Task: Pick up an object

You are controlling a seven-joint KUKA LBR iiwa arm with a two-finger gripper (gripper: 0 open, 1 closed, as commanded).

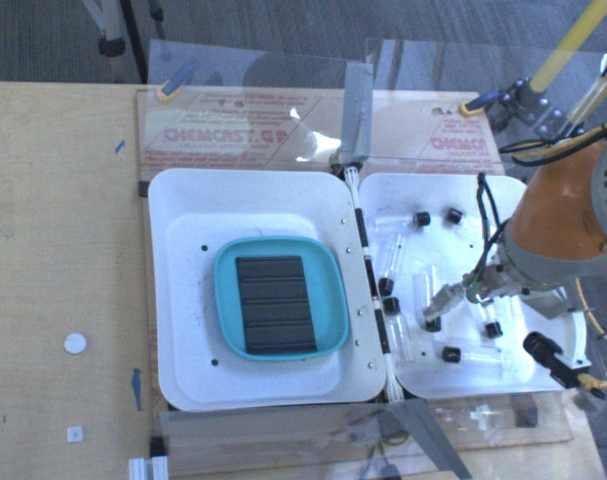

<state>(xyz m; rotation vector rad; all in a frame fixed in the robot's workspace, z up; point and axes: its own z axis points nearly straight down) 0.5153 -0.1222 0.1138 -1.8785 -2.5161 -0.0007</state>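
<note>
The end effector (441, 306) reaches low into the right shallow white bin (408, 368), near a small black cap (433, 322); whether it is open, I cannot tell. Next move needs closing on one piece.

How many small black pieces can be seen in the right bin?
7 small black pieces in the right bin: two at top, two by the left wall, three lower. The arm may hide more.

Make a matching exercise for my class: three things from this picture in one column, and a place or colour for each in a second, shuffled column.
Things:
1. teal tray
2. tool
3. white disc

Descriptions:
A. on the wooden bench, left of both bins
B. over the right bin
C. in the left bin, holding a dark ribbed block

Pairs: 1-C, 2-B, 3-A
</note>
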